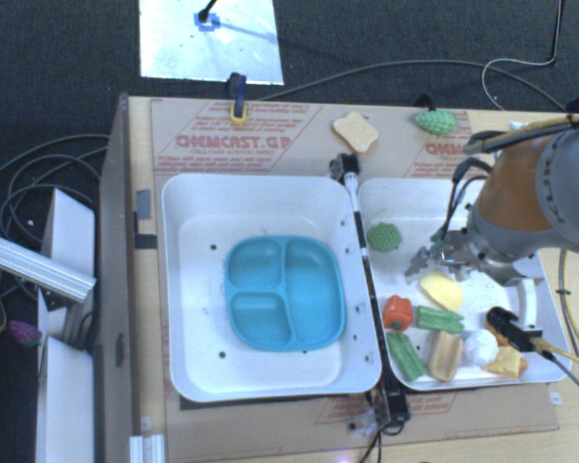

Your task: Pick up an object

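Observation:
My gripper (434,257) hangs low in the right bin (405,199), near its middle, and it is open with nothing between its fingers. Just below it lies a yellow object (442,291). A green bumpy object (383,236) sits to its left, near the bin's left wall. Along the front of the bin lie a red object (398,312), two green pieces (439,319) (405,354), a tan piece (445,354), a white object (481,345) and a pale yellow one (507,361).
The left bin (198,220) holds a blue divided plate (285,292). Behind the bins, on the cardboard, lie a toy bread slice (355,131) and a green bumpy object (436,121). The arm covers the right bin's right side.

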Robot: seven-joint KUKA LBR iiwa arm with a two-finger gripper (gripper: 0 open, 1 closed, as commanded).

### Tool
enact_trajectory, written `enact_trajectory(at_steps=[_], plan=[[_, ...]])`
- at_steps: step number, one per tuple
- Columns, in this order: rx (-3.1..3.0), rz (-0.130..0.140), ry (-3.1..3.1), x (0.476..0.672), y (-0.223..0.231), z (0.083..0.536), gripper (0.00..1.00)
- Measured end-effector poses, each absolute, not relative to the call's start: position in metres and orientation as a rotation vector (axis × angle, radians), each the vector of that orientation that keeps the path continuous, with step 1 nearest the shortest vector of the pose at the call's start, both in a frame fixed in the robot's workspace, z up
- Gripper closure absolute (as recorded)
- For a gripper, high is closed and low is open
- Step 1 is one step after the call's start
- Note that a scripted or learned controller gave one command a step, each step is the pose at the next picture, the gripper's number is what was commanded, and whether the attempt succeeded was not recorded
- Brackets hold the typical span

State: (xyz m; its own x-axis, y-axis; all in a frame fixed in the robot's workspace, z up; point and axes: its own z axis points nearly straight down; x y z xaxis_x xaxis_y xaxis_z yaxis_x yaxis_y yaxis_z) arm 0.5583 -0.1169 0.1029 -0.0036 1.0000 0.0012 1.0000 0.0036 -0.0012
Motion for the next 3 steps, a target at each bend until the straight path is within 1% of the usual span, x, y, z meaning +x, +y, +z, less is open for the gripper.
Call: enact_trajectory(at_steps=[1, 2, 3], plan=[[-2.223, -0.002, -2.228, 0.602, -0.187, 0.194, 0.0], [-2.216, 0.0, -2.225, 0.558, -0.116, 0.119, 0.0], [-2.223, 0.001, -2.223, 0.496, -0.181, 0.151, 0.0]])
